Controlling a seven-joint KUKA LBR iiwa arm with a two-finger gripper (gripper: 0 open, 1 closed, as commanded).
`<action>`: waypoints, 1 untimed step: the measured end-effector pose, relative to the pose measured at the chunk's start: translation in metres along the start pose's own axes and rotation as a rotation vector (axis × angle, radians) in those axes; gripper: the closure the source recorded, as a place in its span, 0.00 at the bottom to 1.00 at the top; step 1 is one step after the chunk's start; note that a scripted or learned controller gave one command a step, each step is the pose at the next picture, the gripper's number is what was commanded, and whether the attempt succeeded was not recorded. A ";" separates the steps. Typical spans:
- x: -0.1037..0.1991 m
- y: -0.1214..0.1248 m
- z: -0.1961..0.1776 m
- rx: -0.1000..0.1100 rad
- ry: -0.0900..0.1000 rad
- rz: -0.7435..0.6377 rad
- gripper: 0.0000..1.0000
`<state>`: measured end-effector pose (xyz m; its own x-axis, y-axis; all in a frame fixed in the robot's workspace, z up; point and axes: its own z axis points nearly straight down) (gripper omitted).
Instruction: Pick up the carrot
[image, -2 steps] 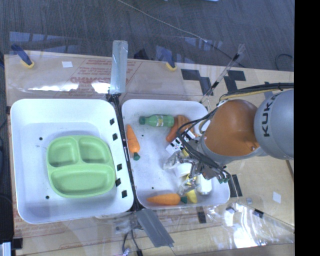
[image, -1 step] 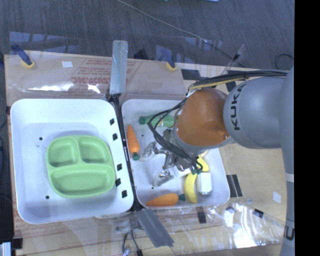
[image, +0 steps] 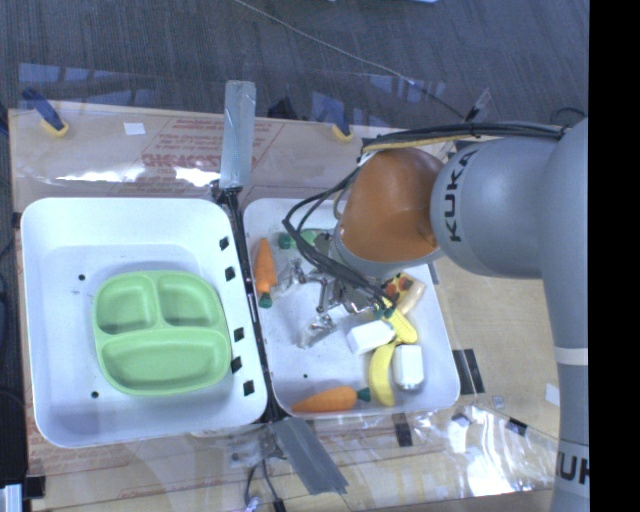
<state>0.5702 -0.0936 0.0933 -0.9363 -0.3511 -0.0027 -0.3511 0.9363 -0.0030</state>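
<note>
One carrot (image: 327, 400) is lying along the right bin's (image: 445, 385) near wall, beside a banana (image: 382, 372). Farther back, the tool (image: 322, 322) is hanging mid-bin; its grip cannot be told. Another carrot (image: 264, 268) is resting by the far-left wall.

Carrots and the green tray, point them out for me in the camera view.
Upper carrot (image: 264, 268): camera view, middle of its orange body, by the right bin's left wall.
Lower carrot (image: 326, 400): camera view, mid-body, along the right bin's near edge.
Green tray (image: 160, 332): camera view, central divider ridge.

Gripper (image: 322, 318) seemingly beside carrot (image: 264, 268)
</note>
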 end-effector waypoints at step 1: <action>-0.020 -0.013 0.002 -0.005 0.013 0.100 0.00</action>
<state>0.5933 -0.0989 0.0914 -0.9666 -0.2560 0.0104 -0.2560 0.9667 0.0020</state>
